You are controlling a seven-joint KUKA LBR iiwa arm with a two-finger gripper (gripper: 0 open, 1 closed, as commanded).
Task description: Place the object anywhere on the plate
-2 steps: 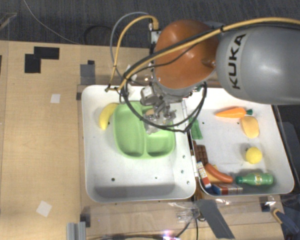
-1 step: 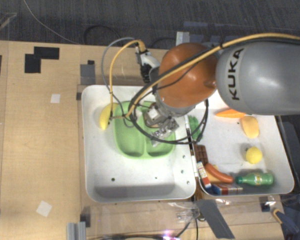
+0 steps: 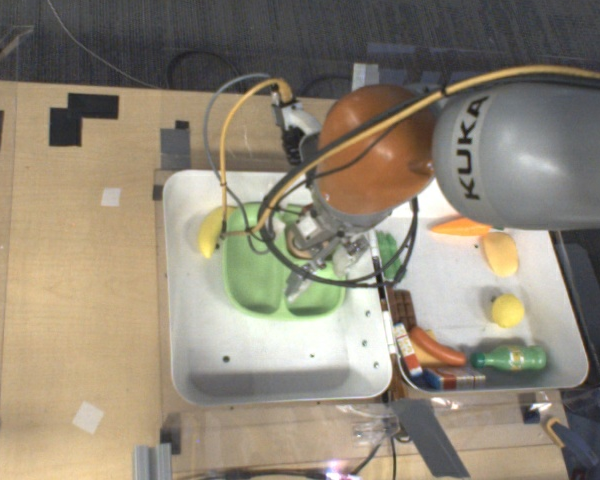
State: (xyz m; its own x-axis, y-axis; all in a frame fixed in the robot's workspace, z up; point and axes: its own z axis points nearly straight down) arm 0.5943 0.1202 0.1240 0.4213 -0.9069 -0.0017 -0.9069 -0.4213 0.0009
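Wooden bench [image 3: 70,298] with two white bins, left bin [image 3: 270,378] holding green plate [image 3: 255,288], banana [image 3: 211,233] beside the plate, gripper [image 3: 315,268] over the plate, finger state unclear, right bin [image 3: 570,348] holding lemon [image 3: 507,311], green bottle [image 3: 508,357], carrot [image 3: 460,227].

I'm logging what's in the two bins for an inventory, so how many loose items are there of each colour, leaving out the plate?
Yellow: 3 – banana, pale fruit, lemon
Orange: 1 – carrot
Green: 1 – bottle
Red: 1 – sausage
Brown: 1 – bar
Total: 7. A few small pieces along the right bin's front edge are too unclear to count.
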